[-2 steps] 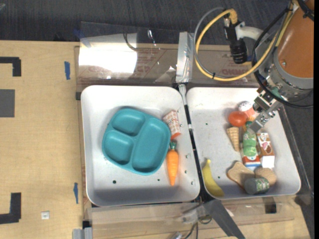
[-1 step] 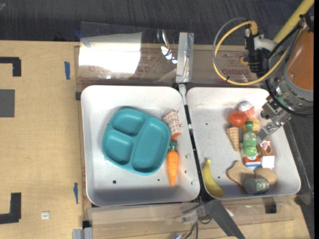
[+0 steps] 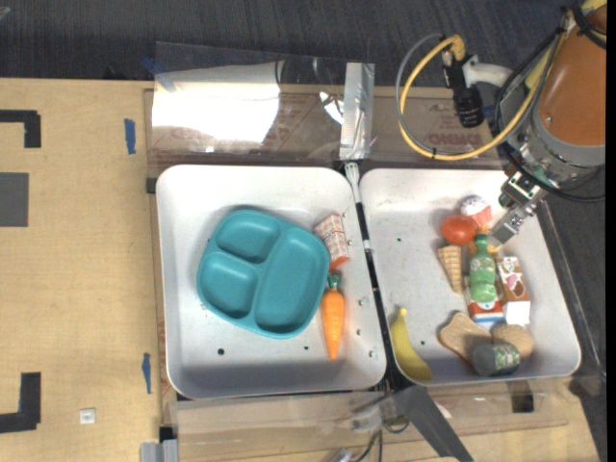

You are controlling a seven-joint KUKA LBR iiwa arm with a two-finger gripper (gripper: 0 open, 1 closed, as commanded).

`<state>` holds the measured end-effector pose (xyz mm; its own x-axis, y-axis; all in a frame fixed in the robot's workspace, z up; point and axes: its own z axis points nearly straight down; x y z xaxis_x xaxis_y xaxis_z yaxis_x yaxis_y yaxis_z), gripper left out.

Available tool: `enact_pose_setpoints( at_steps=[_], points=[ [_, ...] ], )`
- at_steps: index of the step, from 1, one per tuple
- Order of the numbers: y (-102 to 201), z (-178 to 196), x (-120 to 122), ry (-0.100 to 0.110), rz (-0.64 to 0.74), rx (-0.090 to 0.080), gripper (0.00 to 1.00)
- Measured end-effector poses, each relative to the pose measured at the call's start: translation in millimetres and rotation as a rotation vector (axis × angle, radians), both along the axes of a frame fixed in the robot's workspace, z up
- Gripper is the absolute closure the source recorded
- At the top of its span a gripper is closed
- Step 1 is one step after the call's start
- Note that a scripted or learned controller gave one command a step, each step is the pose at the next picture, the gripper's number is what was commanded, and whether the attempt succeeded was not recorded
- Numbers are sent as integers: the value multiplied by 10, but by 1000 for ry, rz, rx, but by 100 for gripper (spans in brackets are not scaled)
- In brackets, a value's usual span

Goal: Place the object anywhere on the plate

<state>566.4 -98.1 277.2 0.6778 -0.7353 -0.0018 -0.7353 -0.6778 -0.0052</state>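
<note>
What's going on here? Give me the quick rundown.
A grey and orange robot arm reaches in from the right, its hand over the top right of the right bin, near a red tomato and a pile of toy food. The teal plate sits in the left bin with nothing on it. A carrot lies against its right edge, with a small packet beside it. Nothing has been placed on the plate yet.
</note>
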Motion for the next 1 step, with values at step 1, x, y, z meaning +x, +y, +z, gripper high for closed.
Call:
enact_pose_setpoints(
  at_steps=[1],
  points=[
    [-395, 103, -167, 2, -155, -1, 100]
  ],
)
